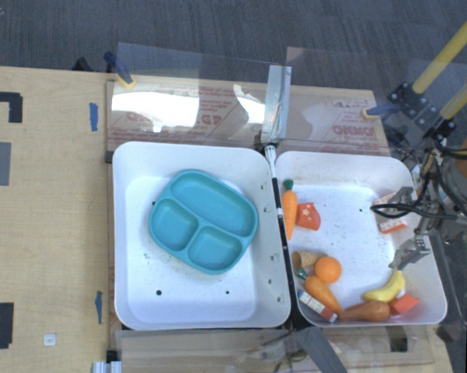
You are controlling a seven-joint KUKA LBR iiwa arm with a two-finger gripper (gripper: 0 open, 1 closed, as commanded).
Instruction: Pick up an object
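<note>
The right bin holds several toy foods. An orange carrot with a green top lies along its left wall, beside a red piece. Lower down sit an orange ball, a tan piece and a second carrot, with a small white and red item at the front wall. In the front right corner a yellow banana lies over a brown sausage, next to an orange-red piece.
The left bin holds a blue divided plate. Black cables and a small grey metal part hang over the right bin's right rim, near an orange and white tag. Yellow poles stand at the back right.
</note>
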